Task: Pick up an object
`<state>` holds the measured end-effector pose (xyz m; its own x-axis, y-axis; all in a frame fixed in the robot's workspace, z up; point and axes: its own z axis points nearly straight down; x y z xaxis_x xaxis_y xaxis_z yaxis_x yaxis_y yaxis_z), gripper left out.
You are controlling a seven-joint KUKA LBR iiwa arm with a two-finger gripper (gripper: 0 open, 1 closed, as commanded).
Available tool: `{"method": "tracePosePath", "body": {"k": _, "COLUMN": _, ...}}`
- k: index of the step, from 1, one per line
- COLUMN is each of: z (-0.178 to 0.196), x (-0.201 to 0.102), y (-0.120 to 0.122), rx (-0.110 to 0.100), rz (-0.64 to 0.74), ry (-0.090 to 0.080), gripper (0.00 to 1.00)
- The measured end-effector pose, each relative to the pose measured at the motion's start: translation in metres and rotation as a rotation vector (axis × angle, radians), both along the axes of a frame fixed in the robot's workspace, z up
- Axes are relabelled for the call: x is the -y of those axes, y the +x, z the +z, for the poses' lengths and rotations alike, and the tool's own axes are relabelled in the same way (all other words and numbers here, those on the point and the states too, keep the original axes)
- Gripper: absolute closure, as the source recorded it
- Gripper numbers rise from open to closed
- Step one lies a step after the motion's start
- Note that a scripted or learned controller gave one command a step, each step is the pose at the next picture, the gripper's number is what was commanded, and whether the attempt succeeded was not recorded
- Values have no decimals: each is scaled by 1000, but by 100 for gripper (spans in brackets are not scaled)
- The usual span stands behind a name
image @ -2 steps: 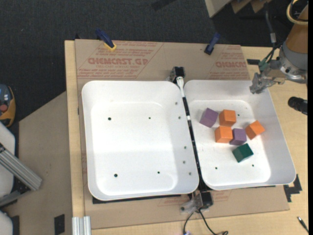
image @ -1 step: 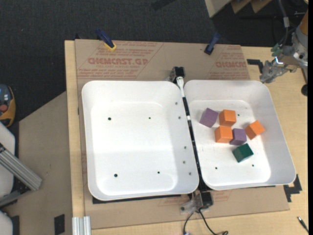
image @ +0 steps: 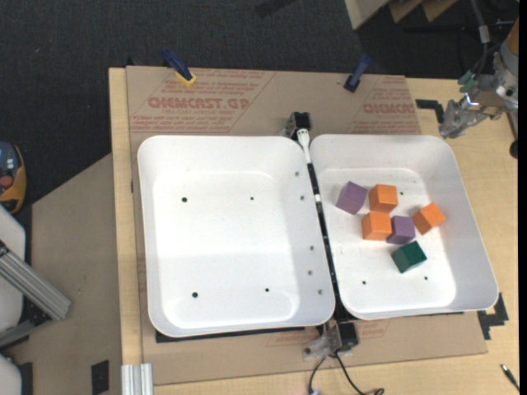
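The gripper [image: 455, 120] hangs at the far right, beyond the right bin [image: 469, 220] and outside its rim; whether it is open I cannot tell, and nothing shows in it. Six blocks cluster mid-bin: a purple cube [image: 352, 197], two orange cubes [image: 383, 197] [image: 377, 225] touching a second purple cube [image: 402, 229], an orange block [image: 429, 217] and a green cube [image: 408, 257]. Packed so tight, a descent could straddle two or nudge neighbours; the purple one at left looks freest

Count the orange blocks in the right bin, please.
3. One orange block at the cluster's top, one below it beside the purple block, one furthest right. None seems hidden.
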<state>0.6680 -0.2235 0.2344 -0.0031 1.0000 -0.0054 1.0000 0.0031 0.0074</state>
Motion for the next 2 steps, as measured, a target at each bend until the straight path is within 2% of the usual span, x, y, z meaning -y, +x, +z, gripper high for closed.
{"method": "tracePosePath", "body": {"k": 1, "z": -20, "x": -111, "y": -1, "rx": -10, "rz": 7, "ry": 12, "gripper": 100}}
{"method": "tracePosePath", "body": {"k": 2, "z": -52, "x": -218, "y": -2, "rx": -12, "rz": 8, "ry": 11, "gripper": 100}}
